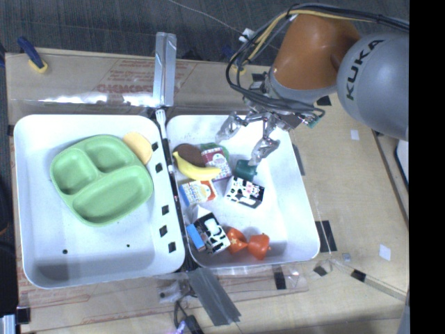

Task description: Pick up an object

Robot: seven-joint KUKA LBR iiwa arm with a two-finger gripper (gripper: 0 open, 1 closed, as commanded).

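In the left bin (28, 207) lies a green divided plate (102, 178). In the right bin (295, 207) the claw (248, 134) hangs spread, holding nothing, over a banana (191, 167) and teal object (245, 168). Best to descend straight, centred on one item.

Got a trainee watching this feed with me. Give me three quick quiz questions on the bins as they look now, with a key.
1. True or false: the green divided plate lies in the left bin.
2. Which bin holds the banana? A) left B) right
3. Fill in: the hand is over the ___ bin, with open fingers.

Key: 1 true; 2 B; 3 right.
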